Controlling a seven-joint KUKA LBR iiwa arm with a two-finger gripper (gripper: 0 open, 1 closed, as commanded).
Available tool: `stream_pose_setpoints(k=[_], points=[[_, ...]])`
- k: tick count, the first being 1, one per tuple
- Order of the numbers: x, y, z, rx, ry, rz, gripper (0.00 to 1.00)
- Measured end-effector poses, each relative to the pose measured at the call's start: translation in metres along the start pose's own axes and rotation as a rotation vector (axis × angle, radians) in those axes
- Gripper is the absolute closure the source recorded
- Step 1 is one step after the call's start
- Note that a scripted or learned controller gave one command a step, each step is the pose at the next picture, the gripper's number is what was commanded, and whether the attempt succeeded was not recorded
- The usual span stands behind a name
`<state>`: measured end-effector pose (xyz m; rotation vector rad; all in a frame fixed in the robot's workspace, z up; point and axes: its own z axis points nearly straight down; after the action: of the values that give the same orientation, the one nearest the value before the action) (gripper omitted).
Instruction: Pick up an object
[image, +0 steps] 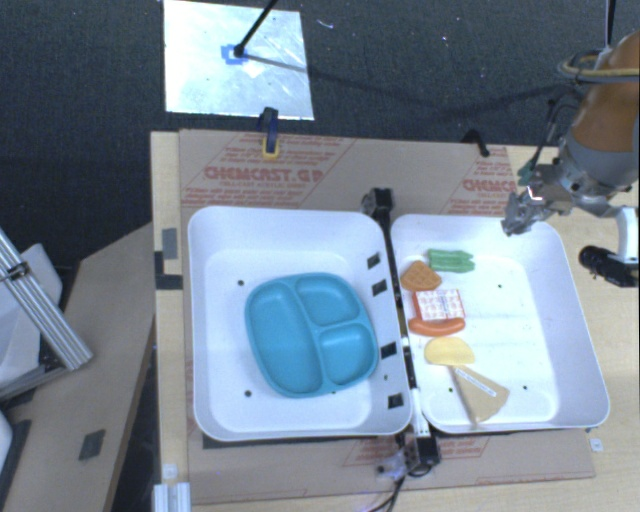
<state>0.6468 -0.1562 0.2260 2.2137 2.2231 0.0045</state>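
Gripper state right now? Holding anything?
Gripper: above the far right corner of the right bin, nothing visibly between its fingers; open or shut cannot be told.

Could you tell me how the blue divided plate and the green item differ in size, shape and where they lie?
The blue divided plate is far larger than the green item. The plate is a rounded tray with three compartments; the green item is a short, flat strip. The plate lies alone in the left bin; the green item lies in the right bin, at the far end of a row of other pieces. Both rest flat.
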Motion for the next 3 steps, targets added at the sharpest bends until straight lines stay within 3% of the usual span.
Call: stream_pose_setpoints(k=[3], points=[[0.163,-0.020,0.020,0.005,0.003,-0.005,1.00]])
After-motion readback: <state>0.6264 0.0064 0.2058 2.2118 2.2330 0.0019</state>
